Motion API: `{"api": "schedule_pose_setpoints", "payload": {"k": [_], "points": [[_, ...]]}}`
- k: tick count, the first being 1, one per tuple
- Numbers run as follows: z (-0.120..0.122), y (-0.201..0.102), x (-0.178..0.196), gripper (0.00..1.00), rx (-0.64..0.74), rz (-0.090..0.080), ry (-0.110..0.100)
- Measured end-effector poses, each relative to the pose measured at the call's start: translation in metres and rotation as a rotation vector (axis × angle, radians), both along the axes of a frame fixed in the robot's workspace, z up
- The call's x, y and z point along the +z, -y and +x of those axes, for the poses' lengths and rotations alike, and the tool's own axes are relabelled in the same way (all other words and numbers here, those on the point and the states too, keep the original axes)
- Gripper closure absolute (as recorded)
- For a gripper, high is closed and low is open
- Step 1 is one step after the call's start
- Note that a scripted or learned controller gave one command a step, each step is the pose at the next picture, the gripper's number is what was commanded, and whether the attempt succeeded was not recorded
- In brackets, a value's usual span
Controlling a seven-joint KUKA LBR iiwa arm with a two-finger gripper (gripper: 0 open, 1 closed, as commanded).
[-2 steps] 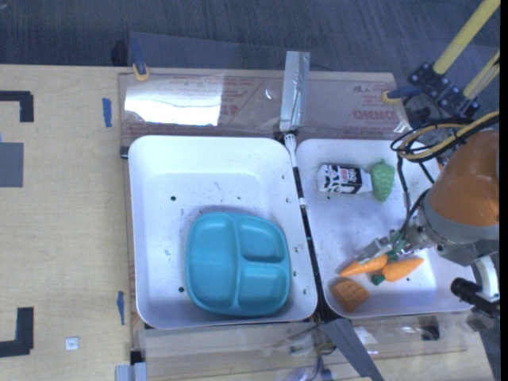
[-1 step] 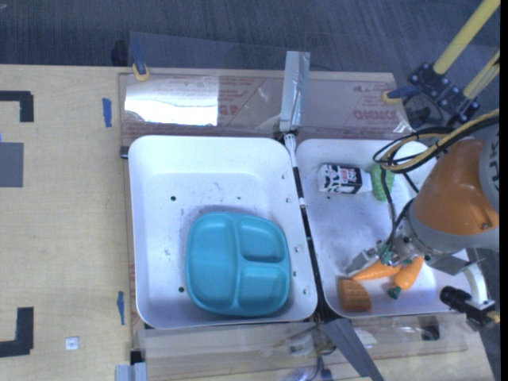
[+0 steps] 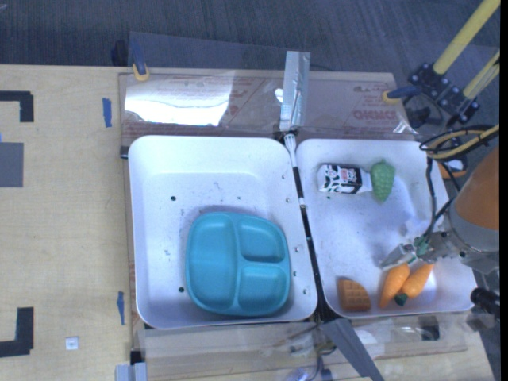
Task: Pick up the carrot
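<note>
The carrot [image 3: 394, 283] lies in the right bin [image 3: 361, 228], near its front right corner. It is orange and long, and it leans: its top end points up and to the right, toward the arm, and its low end points down toward the front wall. A second orange piece [image 3: 418, 279] with a dark green end lies just beside it on the right, leaning the same way. They look like they touch.

The claw [image 3: 413, 252] is right above the carrot's top end, very close. I cannot tell if it is spread or pinching anything. The carrot sits just below and a bit left of it, so I think the claw needs only a short drop.

A waffle [image 3: 355, 294] sits just left of the carrot. A milk box [image 3: 340, 178] and a green toy [image 3: 383, 180] are well apart, at the back. The left bin [image 3: 159, 165] holds a blue plate [image 3: 236, 265].
</note>
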State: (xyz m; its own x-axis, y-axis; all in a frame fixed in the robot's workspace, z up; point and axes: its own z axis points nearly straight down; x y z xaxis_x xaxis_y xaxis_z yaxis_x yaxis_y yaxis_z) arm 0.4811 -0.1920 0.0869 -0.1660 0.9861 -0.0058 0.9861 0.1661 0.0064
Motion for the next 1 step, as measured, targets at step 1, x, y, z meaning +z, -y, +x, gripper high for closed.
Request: {"api": "schedule_pose_setpoints", "payload": {"k": [1], "points": [[0.0019,-0.0003,0.0115,1.0,0.0,-0.002,0.006]]}}
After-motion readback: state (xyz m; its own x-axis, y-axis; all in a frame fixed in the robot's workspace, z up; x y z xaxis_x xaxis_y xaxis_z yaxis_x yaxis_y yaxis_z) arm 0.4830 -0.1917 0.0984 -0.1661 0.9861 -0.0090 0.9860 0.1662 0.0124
